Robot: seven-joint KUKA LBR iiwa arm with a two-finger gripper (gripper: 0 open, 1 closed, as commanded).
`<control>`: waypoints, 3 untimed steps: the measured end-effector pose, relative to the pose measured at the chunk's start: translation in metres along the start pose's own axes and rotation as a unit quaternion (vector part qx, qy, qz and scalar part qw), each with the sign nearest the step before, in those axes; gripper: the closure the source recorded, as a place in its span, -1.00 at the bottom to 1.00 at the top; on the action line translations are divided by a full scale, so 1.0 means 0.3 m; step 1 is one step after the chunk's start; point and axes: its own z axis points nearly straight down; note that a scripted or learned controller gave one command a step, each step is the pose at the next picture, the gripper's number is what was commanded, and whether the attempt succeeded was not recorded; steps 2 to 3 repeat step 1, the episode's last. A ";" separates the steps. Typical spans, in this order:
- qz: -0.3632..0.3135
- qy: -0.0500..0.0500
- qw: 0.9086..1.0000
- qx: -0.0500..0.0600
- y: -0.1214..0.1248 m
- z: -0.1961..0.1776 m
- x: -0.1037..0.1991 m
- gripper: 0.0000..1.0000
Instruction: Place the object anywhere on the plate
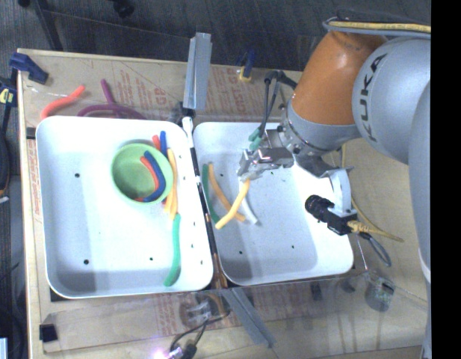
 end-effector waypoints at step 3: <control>0.000 0.000 1.000 0.000 0.000 0.000 0.000 -1.00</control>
